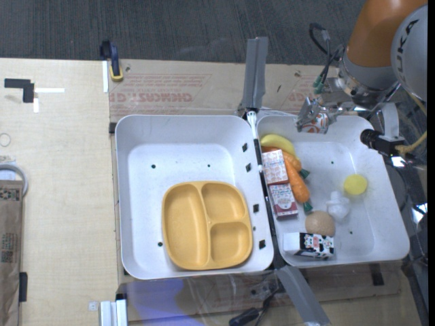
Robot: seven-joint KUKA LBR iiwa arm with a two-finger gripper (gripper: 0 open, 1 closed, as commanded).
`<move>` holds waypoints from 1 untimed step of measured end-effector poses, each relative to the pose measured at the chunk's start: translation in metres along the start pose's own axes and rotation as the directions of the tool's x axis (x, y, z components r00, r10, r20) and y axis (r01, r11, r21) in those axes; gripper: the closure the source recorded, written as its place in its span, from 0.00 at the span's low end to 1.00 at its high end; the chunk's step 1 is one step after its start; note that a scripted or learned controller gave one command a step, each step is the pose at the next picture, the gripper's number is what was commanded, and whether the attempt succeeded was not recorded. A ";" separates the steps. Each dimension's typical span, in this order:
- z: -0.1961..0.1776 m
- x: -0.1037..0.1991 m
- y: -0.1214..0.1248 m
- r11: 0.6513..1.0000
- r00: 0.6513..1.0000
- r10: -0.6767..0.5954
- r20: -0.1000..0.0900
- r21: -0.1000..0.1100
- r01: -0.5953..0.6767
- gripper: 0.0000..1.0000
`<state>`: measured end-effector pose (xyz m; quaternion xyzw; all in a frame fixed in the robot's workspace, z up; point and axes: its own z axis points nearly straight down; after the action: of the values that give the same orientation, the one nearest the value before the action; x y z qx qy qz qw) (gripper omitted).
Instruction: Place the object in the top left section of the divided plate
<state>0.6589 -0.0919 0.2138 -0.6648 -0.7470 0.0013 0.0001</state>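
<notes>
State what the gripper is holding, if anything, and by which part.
The gripper has a small red-and-white object at its fingertips above the right bin; whether it is truly clamped, and by which part, cannot be told.

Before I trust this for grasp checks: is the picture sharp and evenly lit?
Camera view: lighting is even and soft, with faint shadows along the left bin walls; the divided plate is crisp. The claw at the right bin rim is small and slightly blurred, so its grip is unclear.
</notes>
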 end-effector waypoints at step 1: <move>0.023 0.050 -0.011 0.991 0.991 -0.137 -0.001 0.001 0.137 1.00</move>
<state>0.6425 -0.0438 0.1906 -0.6119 -0.7910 0.0011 0.0009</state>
